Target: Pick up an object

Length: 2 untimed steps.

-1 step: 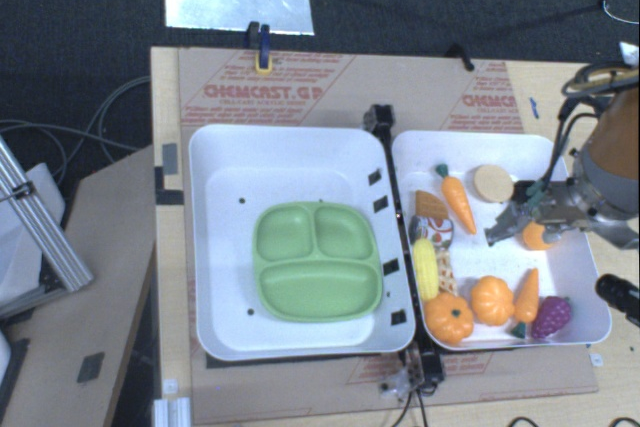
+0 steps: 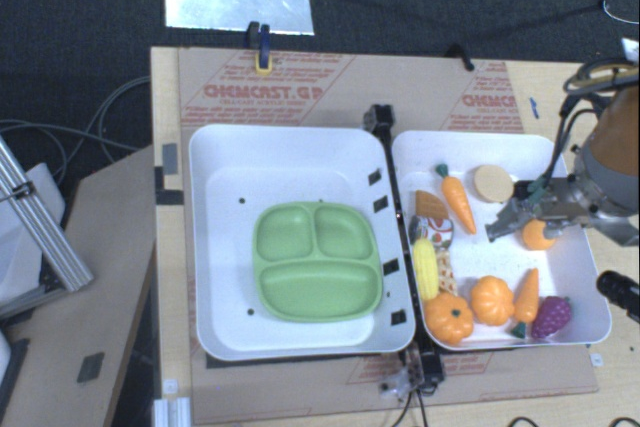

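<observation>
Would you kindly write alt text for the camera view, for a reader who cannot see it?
The gripper hangs low over the right bin, among toy foods: two carrots, a corn cob, two small pumpkins and purple grapes. The left bin holds a green divided plate.

I read "CHEMCAST GP" printed in red, repeated, on the brown sheet [image 2: 330, 85] under my bins.
</observation>
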Available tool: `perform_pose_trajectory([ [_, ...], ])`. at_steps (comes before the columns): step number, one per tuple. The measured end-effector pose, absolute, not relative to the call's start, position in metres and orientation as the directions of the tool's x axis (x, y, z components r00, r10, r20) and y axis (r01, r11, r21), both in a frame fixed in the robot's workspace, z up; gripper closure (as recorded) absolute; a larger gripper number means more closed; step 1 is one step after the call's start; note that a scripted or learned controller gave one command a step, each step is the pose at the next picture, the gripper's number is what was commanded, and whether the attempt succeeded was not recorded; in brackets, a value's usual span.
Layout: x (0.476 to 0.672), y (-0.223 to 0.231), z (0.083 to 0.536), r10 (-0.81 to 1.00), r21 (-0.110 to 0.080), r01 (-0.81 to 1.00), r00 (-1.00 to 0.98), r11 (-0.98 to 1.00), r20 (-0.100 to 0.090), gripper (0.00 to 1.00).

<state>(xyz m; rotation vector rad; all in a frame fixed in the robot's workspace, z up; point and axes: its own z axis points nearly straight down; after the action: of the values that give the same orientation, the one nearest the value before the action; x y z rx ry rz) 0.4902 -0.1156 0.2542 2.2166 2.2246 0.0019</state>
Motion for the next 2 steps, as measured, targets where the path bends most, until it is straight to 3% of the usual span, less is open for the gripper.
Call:
perform_pose_trajectory([
  [2,0.485,-0.122,0.152,1.000,-0.003,1.000,-0.001,0.001,0.001,0.00],
])
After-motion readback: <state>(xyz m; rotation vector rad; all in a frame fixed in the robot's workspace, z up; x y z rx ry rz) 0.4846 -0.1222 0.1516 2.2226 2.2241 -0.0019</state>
